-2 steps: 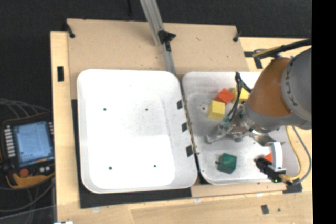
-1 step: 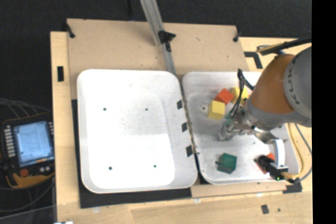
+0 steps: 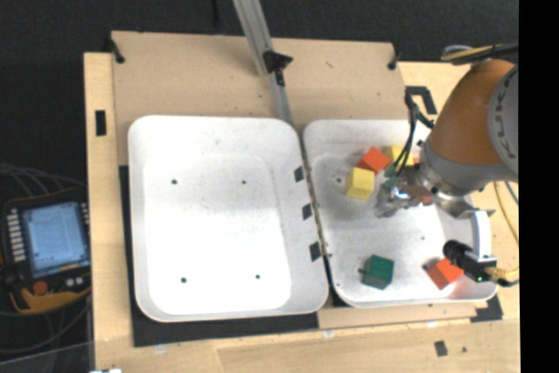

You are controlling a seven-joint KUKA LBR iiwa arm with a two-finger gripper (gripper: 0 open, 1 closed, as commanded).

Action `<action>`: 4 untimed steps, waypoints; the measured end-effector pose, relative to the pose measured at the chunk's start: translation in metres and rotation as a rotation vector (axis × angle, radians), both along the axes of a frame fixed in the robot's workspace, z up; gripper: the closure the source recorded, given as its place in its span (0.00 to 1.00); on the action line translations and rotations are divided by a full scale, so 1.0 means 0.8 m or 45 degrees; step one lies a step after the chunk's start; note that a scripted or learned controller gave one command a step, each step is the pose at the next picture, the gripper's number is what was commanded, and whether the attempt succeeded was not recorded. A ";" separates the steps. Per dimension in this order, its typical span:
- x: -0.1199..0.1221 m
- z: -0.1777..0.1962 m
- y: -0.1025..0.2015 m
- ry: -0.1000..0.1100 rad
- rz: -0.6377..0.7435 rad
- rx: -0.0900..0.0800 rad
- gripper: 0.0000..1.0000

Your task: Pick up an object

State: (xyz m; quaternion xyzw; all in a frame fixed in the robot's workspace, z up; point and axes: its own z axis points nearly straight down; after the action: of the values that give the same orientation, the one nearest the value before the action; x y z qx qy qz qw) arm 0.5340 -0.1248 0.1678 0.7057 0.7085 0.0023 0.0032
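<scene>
Camera view looks down on the counter (image 3: 210, 74), and all the action is in the right bin (image 3: 410, 293). Taking the yellow block (image 3: 361, 183) as our landmark: it sits in the upper middle of that bin, resting on the white floor. Just up and to the right of it, nearly touching, is an orange block (image 3: 376, 160). Right of the yellow block, very close, the pincer (image 3: 390, 198) is down low over the bin floor, its metal tip blurred against the white; whether its fingers are apart or together I cannot tell, and nothing is plainly seen between them. Above the pincer comes the arm (image 3: 472, 135), its orange band bulking over the bin's right side and hiding part of the rim there.

Well below the yellow block, towards the bin's near edge, lies a green block (image 3: 377, 272), standing on its own. Further right of that, in the lower right corner, a second orange block (image 3: 443, 272) sits partly under a black fitting on the arm.

Left of the yellow block, past the divide, is the left bin (image 3: 218, 214). Far left of it all, off the counter, a pendant with a lit screen (image 3: 54, 240).
</scene>
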 end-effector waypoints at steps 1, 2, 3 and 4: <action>0.002 0.058 0.008 0.001 0.001 0.000 1.00; 0.006 0.137 0.013 -0.001 0.001 0.000 1.00; 0.032 0.121 0.069 0.008 0.002 0.001 1.00; 0.047 0.103 0.126 0.011 0.002 0.002 1.00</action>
State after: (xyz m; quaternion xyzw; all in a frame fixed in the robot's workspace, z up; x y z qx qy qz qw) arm 0.5713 -0.0242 0.2502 0.7051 0.7091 -0.0003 -0.0004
